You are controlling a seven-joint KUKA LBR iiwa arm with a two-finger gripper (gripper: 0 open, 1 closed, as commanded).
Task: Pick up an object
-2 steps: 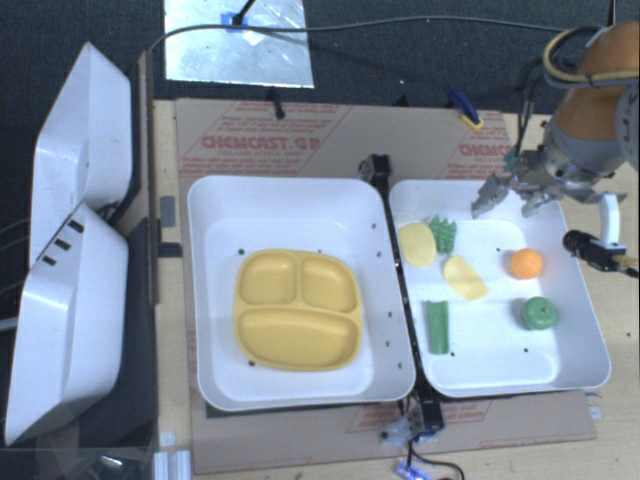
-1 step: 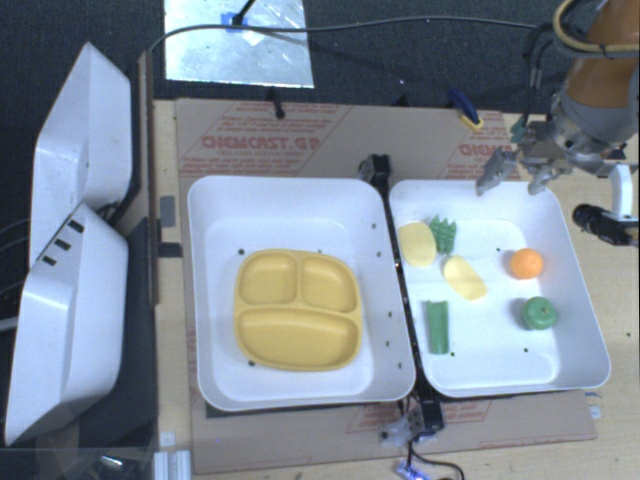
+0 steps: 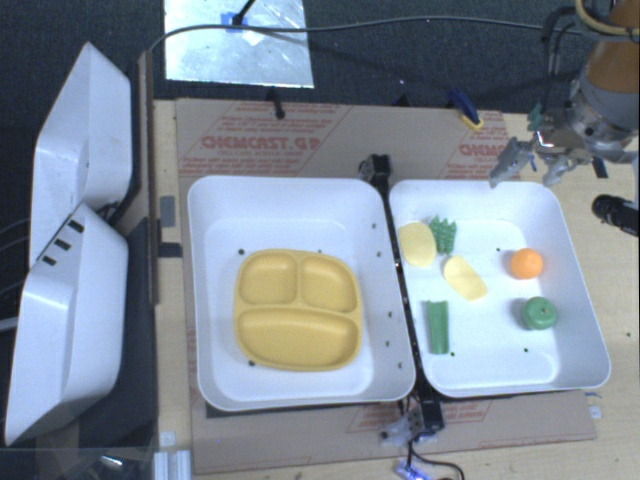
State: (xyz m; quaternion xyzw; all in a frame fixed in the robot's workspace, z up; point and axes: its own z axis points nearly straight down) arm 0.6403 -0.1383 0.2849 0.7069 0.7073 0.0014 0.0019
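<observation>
Jaws spread apart, gripping nothing: gripper (image 3: pixel 530 162) hangs over the far right corner of the right bin, its fingers (image 3: pixel 508 160) splayed above the rim.

Left bin (image 3: pixel 215 218): one yellow divided tray (image 3: pixel 297 308), three compartments, lying flat at centre.

Right bin (image 3: pixel 570 358): five loose items, all well apart from the gripper.
- Green stick (image 3: pixel 438 327), lengthwise, near the left wall.
- Pale yellow oval (image 3: pixel 417 244), touching a spiky green piece (image 3: pixel 444 234) on its right.
- Second pale yellow oval (image 3: pixel 464 278), just beside the first.
- Green round piece (image 3: pixel 540 313), near the right wall.
- Orange ball (image 3: pixel 526 263), just beyond the green round piece.
</observation>
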